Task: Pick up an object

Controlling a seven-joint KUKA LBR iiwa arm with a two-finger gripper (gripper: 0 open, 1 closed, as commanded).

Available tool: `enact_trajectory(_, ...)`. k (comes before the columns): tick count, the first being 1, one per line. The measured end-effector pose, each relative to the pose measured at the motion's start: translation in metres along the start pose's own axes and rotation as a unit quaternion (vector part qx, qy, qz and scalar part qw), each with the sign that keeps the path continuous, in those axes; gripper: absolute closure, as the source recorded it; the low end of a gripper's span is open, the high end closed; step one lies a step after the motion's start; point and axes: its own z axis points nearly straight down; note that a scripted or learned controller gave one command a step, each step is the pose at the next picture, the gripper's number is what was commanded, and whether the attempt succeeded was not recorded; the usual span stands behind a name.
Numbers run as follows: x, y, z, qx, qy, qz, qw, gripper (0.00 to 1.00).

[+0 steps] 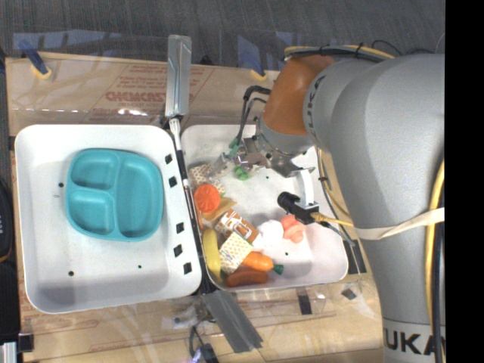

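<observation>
My gripper [236,162] is low over the back left part of the right bin [327,266], the grey arm reaching in from the right. A small green object [242,174] lies right at its tip; whether it is held is unclear. Just in front of the gripper are a waffle-like cracker [199,175] and an orange round fruit [206,197]. Further forward lie a small printed box [237,224], a yellow banana [212,254], a carrot [258,262], a brown sausage [243,277], a white piece [267,234] and a salmon-pink piece [293,229].
The left bin [38,278] holds a teal divided plate [115,193]. A metal divider bar [178,74] runs between the bins at the back. The arm's bulk covers the right bin's right side.
</observation>
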Motion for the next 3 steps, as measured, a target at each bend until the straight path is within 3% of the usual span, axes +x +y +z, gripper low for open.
enact_trajectory(1, 0.000, -0.058, 0.002, -0.006, -0.001, -0.109, 0.9940, 0.00)
enact_trajectory(2, 0.010, -0.143, 0.007, -0.001, -0.001, -0.082, 0.9966, 0.00)
enact_trajectory(3, 0.010, -0.143, -0.002, 0.000, 0.000, -0.084, 0.9965, 1.00)
